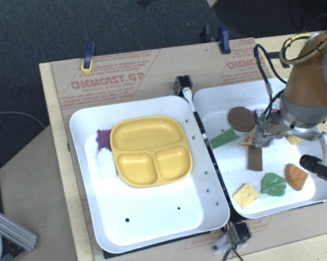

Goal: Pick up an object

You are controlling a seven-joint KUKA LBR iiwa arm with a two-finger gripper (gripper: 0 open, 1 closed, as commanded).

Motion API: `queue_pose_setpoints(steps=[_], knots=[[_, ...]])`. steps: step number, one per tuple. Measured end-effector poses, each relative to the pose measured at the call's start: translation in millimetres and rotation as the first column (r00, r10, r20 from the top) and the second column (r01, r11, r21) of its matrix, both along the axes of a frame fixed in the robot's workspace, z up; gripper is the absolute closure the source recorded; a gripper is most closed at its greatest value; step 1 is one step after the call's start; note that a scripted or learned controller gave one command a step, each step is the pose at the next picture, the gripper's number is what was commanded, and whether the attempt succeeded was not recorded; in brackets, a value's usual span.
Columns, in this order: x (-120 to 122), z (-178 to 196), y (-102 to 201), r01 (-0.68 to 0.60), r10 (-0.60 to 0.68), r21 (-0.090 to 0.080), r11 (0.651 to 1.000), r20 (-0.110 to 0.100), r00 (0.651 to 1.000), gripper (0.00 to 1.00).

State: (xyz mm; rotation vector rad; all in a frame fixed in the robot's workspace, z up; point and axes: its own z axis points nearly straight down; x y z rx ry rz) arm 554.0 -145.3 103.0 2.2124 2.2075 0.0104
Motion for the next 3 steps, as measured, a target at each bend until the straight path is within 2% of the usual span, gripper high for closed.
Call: queue_pose_setpoints(steps=[1, 2, 3], knots=[[2, 62, 6, -0.004, 0.004, 0.005, 1.000, -0.009, 1.000, 1.00], [4, 116, 6, -0.004, 0.004, 0.004, 1.000, -0.008, 1.000, 1.00], [27, 120, 61, -0.009, 0.009, 0.008, 1.000, -0.011, 1.000, 1.00]])
